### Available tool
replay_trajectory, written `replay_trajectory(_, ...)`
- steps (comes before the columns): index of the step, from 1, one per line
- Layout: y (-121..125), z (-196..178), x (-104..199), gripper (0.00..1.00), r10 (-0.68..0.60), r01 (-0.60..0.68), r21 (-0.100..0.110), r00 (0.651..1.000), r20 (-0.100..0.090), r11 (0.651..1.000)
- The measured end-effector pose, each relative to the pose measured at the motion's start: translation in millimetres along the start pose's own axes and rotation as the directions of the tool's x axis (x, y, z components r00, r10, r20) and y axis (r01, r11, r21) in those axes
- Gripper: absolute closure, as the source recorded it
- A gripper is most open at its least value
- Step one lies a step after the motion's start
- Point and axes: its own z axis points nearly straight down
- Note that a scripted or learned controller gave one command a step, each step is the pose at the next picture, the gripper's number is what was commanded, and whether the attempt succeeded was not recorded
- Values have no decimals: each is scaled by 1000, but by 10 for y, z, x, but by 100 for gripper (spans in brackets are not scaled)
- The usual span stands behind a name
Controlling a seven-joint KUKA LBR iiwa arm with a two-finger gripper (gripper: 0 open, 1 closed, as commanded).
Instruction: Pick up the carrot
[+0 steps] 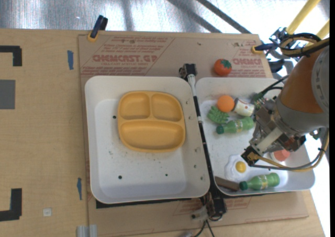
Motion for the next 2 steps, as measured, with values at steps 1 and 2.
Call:
replay_trajectory(1,-594,-61,479,100,343,-343,-2,939,-1,939)
replay_trajectory(2,-98,223,1038,100,245,-245,-3,970,-1,970)
